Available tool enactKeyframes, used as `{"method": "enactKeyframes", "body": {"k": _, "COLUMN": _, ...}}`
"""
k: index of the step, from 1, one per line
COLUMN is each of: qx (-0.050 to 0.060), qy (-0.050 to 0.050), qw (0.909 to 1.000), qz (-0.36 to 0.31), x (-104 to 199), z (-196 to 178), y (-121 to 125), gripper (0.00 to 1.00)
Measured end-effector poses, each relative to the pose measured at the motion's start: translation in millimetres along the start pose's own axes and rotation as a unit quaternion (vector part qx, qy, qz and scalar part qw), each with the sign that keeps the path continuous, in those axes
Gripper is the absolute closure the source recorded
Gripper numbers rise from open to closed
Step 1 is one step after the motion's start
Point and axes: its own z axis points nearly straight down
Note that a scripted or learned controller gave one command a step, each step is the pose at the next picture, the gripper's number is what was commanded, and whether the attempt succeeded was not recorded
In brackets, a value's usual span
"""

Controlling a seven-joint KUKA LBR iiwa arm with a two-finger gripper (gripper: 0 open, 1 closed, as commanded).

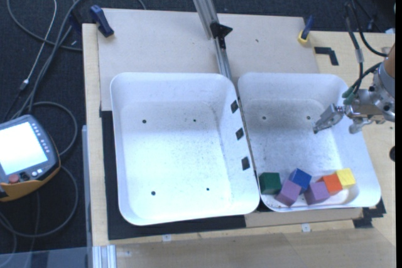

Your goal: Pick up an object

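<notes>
**Nothing picked yet**

Nearest, along right bin (352, 154) front rim: cubes (306, 185) clustered, untouched. Farther back, above same bin: jaws (342, 120) apart, holding nothing, well clear of cubes. Left to do: descend, grasp, lift.
</notes>
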Motion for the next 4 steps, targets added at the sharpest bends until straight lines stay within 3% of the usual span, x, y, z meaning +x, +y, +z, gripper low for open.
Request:
{"method": "enactKeyframes", "body": {"k": 1, "qx": 0.004, "qy": 0.001, "qw": 1.0, "qz": -0.001, "x": 2, "z": 166, "y": 40, "gripper": 0.0}}
{"method": "enactKeyframes", "body": {"k": 2, "qx": 0.0, "qy": 0.0, "qw": 1.0, "qz": 0.0, "x": 1, "z": 150, "y": 41, "gripper": 1.0}}
{"method": "enactKeyframes", "body": {"k": 3, "qx": -0.003, "qy": -0.001, "qw": 1.0, "qz": -0.003, "x": 47, "z": 133, "y": 83, "gripper": 1.0}}
{"method": "enactKeyframes", "body": {"k": 4, "qx": -0.004, "qy": 0.001, "qw": 1.0, "qz": -0.004, "x": 119, "z": 60, "y": 85, "gripper": 1.0}}
